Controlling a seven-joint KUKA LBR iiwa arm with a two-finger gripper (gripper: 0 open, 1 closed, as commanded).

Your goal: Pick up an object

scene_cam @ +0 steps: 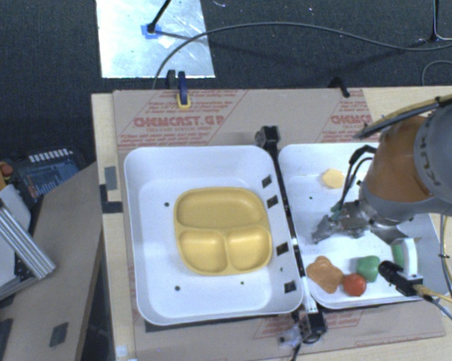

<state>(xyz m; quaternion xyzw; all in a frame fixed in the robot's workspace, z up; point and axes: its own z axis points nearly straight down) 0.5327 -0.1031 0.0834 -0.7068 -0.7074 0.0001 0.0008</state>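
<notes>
- The gripper (321, 232) hangs low over the right bin (309, 159), its grey fingers (328, 224) pointing toward nine o'clock.
- How far apart those fingers sit, I cannot tell; they blur into one grey wedge, and nothing shows between them.
- The tips seem to rest over bare white bin floor, touching none of the objects as far as the view shows.
- At six o'clock from the tips, near the bin's front edge, lies an orange lumpy piece (323, 274), rounded and uneven.
- Just beside it, toward four o'clock, a small red round piece (354, 285) touches or nearly touches a green piece (367, 266).
- At twelve o'clock from the tips, well apart, sits a pale yellow piece (333, 178), small and flat-looking.
- The arm (408, 165), grey with its orange band, covers the bin's three o'clock side.
- In the left bin (148, 219) lies a yellow divided tray (221, 229) with three compartments, sitting centrally.
</notes>
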